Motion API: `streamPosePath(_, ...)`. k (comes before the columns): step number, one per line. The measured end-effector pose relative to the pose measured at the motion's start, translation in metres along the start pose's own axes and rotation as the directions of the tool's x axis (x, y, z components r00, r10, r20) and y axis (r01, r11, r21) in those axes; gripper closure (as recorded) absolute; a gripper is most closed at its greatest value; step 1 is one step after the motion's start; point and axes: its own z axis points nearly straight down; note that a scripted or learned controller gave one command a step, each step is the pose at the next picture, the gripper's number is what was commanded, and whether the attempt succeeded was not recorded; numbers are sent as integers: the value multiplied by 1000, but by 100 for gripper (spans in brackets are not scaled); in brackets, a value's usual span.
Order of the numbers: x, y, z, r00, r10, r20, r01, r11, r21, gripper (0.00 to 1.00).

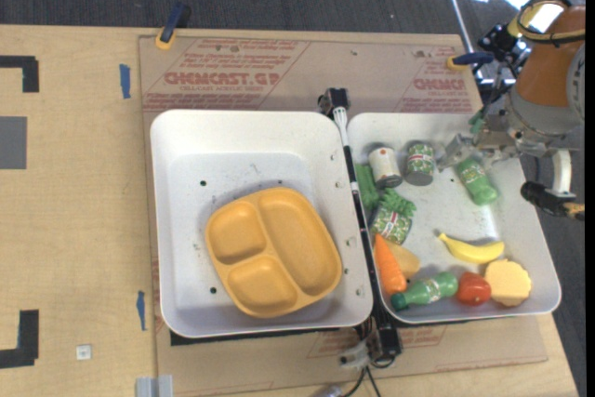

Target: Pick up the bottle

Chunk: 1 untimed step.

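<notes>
A pale wooden bench (74, 228) carries a brown cardboard sheet (279, 70) printed with red lettering, and on that sheet two shallow white plastic bins sit side by side, with dark floor beyond.

Nearest the camera, the left white bin (177, 153) holds a yellow plastic plate with three compartments (271, 251), lying flat towards the bin's near side.

The right white bin (539, 297) is crowded. Along its near edge lie a green plastic bottle with a label, on its side (426, 289), a small red tomato-like toy (473, 289) touching it, and a yellow rounded block (508, 281) just beside that. An orange toy carrot (390, 264) rests against the bin's left wall. A yellow toy banana (471, 246) lies a little farther back, near the middle. Beyond it, a green leafy packet (392, 217) sits near the left wall, and farther still are a white and tan can on its side (383, 165) and a green-labelled can (419, 161).

At the far right of this bin, a second green plastic bottle (477, 181) lies tilted. The grey arm with the orange band (548, 79) reaches in from the right, and its two-finger gripper (472, 151) is just above this bottle's upper end. The fingers appear spread apart, though the metal blurs against the white bin, and the bottle is not seen between them.
</notes>
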Motion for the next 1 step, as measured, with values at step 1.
streamPosePath(1, -6, 0, -11, 1000, 1, 16, -1, 1000, -5, 100)
